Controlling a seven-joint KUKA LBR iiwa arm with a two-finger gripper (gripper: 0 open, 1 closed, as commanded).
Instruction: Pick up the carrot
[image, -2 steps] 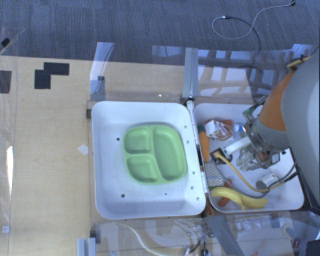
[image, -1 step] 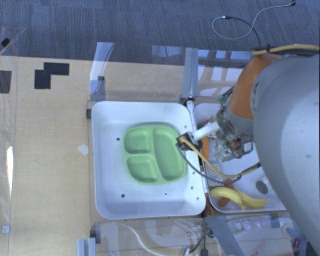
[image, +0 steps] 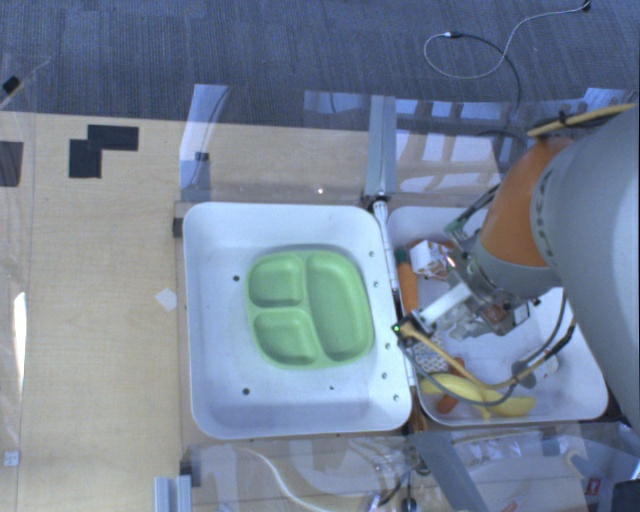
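While my arm hangs over the right bin (image: 585, 400), the slim orange carrot (image: 407, 287) lies left of the fingers (image: 462, 318); their state I cannot tell.

Both bins: white moulded plastic, smooth, slight sheen; left bin (image: 215, 330) has small dark holes in its floor; right bin (image: 580, 395) same finish. Green tray (image: 308, 308) in the left bin's middle: matt plastic, three smooth rounded compartments. Bench top (image: 90, 330): pale wood-look laminate, flat, low gloss, with black matt patches near its far left corner. Clear glossy panels (image: 205, 135) at the bench's far edge, catching reflections. Floor (image: 250, 45) beyond: dark blue-grey carpet, ribbed, rough. Arm (image: 590, 220): smooth grey painted shell, semi-gloss; orange band (image: 515, 215) smooth, satin. Carrot (image: 408, 287) along the right bin's left wall: matt orange skin. Banana (image: 470, 390) at the right bin's near edge: smooth yellow peel, dull.
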